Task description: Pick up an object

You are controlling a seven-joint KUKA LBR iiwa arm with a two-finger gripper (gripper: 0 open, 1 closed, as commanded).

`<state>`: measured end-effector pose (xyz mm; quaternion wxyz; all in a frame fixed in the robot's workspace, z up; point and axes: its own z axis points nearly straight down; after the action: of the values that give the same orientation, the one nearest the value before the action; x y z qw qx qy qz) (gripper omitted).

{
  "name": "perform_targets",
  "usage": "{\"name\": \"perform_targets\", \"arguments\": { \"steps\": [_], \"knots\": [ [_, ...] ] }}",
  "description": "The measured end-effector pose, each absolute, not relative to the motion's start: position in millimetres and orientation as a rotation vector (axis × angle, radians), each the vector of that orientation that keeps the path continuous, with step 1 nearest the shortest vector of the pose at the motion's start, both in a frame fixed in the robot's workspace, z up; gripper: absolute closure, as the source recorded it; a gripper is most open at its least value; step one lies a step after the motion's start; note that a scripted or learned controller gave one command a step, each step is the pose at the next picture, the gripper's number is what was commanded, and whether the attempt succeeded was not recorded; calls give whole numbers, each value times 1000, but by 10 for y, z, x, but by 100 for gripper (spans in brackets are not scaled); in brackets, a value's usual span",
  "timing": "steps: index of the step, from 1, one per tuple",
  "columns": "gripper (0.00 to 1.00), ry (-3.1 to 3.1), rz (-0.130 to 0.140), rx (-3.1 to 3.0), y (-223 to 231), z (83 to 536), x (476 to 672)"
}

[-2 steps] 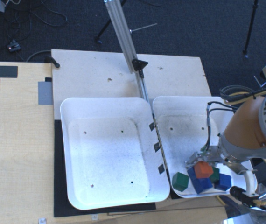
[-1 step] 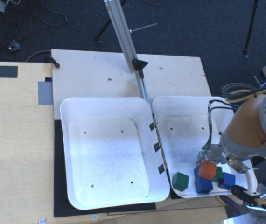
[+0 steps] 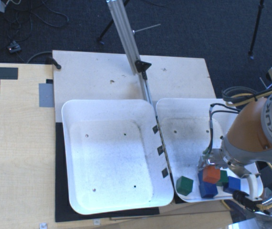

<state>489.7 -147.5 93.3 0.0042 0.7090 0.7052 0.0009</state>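
Gripper [image 3: 211, 168] sits low at four o'clock over the small orange block [image 3: 211, 174], probably lining up; can't tell its state.

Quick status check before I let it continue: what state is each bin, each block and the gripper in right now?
Left white bin: upright on the bench, no blocks inside.
Right white bin: upright, blocks clustered at its near corner.
Green cube: resting on the bin floor, apart from the others.
Orange block: in the cluster, directly under the wrist.
Blue blocks: on the floor, touching the orange block.
Gripper: lowered over the cluster; grasp cannot be told.
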Motion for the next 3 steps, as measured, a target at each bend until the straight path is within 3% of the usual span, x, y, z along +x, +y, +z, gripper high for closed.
{"name": "perform_targets", "arguments": {
  "steps": [1,2,3],
  "knots": [
    [100,2229,9,2211,-549,1944,5114],
    [100,2221,4,2215,-835,2555,5426],
    [100,2219,-13,2232,-1622,1662,5541]
  ]
}}
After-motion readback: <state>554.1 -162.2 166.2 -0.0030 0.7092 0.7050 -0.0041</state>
